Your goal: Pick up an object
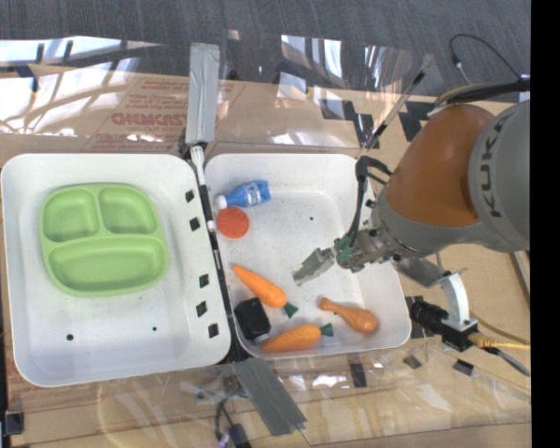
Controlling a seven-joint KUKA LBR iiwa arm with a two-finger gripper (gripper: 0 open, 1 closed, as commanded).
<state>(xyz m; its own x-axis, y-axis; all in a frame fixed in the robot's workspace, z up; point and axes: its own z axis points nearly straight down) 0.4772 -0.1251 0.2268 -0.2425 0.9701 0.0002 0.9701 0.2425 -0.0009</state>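
the gripper [310,267] is seen over the right bin [299,171], nothing held; its opening cannot be told. a carrot [259,287] lies diagonally, green tip lower-right.

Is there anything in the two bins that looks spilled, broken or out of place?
Nothing stands out. The green divided plate lies flat in the left bin. In the right bin, the toy carrots, drumstick, red ball and blue bottle lie loose, apparently undamaged.

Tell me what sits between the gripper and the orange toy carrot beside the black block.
Nothing. In the camera view, bare white bin floor separates the gripper from the orange toy carrot beside the black block.
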